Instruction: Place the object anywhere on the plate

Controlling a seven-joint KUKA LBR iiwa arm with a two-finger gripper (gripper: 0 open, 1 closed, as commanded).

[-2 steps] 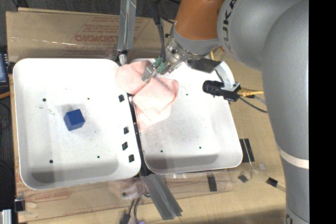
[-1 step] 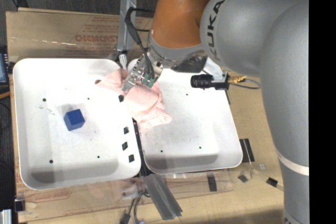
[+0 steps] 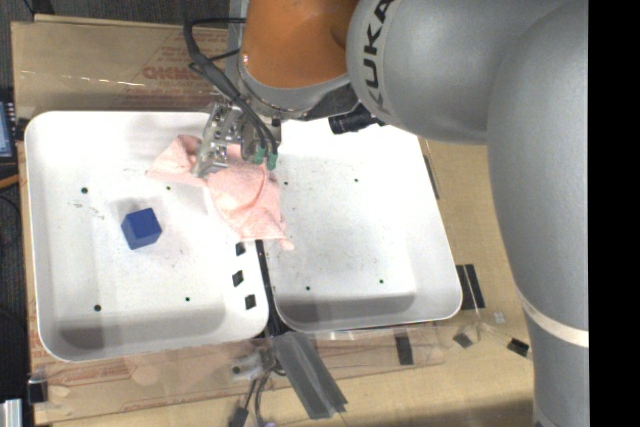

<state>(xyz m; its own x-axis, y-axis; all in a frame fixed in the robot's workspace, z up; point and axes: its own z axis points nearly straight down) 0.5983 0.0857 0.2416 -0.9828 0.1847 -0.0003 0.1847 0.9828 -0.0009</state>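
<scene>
Hand point(image 3: 237, 143) low over the pink cloth point(image 3: 245, 190), right at the seam between the two bins.

Down at centre frame, the metal hand sits on the upper part of the crumpled pink cloth, which drapes across the shared rims, partly in the left bin point(image 3: 60, 215) and partly in the right bin point(image 3: 400, 245). Whether it's gripping or parted I cannot tell; the tips are buried in the folds. My read: the arm comes in low because soft fabric needs a pinch from above. Left bin also holds a blue cube point(image 3: 142, 227), well apart from the cloth at lower left. No plate stands out to me.
</scene>
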